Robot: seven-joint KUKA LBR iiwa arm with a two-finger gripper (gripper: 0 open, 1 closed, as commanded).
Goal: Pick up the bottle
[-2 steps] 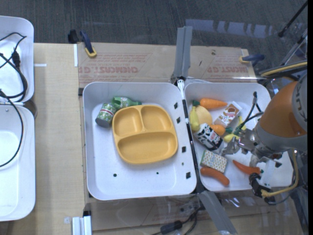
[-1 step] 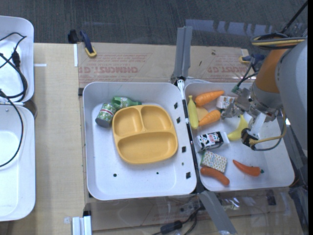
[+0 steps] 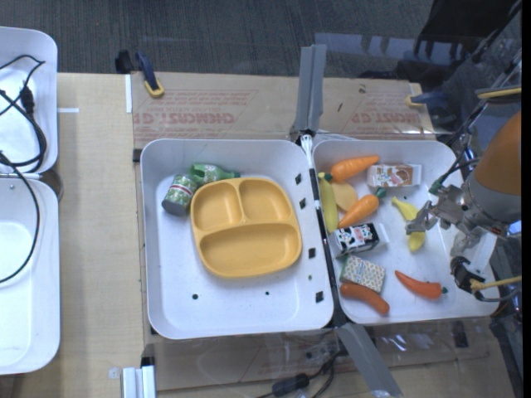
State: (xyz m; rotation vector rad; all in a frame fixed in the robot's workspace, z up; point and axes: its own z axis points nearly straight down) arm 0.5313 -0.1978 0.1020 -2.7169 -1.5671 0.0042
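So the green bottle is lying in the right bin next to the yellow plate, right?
Not quite. The camera view shows the green bottle lying in the left bin, not the right one. It is indeed next to the yellow plate, just above it.

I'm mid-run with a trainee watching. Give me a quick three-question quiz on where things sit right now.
1. Fill in: the yellow plate has ____ compartments.
2. True or false: the green bottle lies in the same bin as the yellow plate.
3. Seen from the camera, the end effector is over: A) the yellow plate B) the right bin C) the green bottle.

Key: 1 three; 2 true, both are in the left bin; 3 B.
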